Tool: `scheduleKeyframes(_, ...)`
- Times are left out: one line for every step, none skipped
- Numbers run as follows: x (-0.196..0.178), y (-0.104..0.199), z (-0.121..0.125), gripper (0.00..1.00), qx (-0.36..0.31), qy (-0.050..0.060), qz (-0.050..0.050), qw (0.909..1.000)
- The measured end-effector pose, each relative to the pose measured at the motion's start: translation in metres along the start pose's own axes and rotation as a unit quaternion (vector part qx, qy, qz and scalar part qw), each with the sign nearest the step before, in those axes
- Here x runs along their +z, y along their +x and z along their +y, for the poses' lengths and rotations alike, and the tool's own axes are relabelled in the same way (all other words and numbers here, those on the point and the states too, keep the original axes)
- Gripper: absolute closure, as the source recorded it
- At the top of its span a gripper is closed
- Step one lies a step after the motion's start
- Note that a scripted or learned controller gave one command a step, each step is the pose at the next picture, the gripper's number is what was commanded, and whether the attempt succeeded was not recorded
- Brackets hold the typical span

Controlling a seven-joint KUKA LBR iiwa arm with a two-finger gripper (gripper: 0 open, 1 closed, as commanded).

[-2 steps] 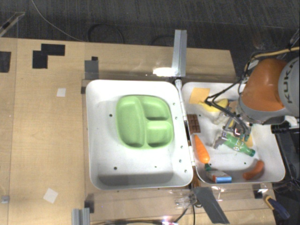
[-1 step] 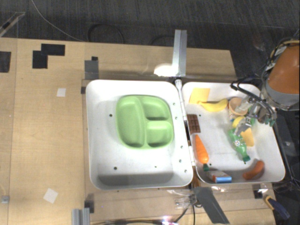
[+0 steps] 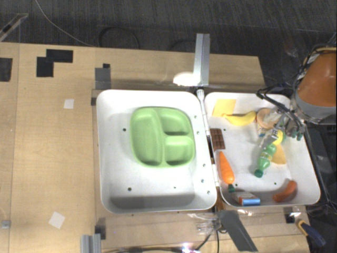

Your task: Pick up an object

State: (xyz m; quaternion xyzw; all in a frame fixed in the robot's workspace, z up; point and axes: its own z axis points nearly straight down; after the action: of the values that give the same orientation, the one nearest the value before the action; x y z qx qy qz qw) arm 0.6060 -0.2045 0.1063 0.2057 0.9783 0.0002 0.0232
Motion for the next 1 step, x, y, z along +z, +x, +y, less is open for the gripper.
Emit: scheduleKeyframes(0.0148, 0.0523, 0.0295, 0.00, 0.024, 0.003, 0.016, 0.9996)
